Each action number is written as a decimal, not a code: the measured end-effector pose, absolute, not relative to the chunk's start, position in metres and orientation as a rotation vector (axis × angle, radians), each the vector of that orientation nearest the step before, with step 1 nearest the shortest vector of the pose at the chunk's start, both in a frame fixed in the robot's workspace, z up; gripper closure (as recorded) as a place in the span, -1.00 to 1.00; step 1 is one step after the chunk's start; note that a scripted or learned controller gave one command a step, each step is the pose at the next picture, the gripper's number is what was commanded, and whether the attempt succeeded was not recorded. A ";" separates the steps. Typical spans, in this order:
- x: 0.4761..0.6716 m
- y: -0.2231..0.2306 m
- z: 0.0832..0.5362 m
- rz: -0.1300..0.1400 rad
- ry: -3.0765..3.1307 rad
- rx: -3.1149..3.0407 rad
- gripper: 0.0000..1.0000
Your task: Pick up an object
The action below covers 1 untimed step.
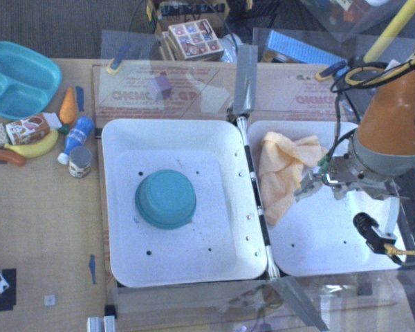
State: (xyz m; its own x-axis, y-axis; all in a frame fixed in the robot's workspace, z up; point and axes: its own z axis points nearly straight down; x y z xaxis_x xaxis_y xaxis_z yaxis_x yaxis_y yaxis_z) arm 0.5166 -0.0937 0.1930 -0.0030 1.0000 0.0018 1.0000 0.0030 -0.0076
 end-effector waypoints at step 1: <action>0.583 -0.096 0.088 -0.010 -2.087 -2.354 -1.00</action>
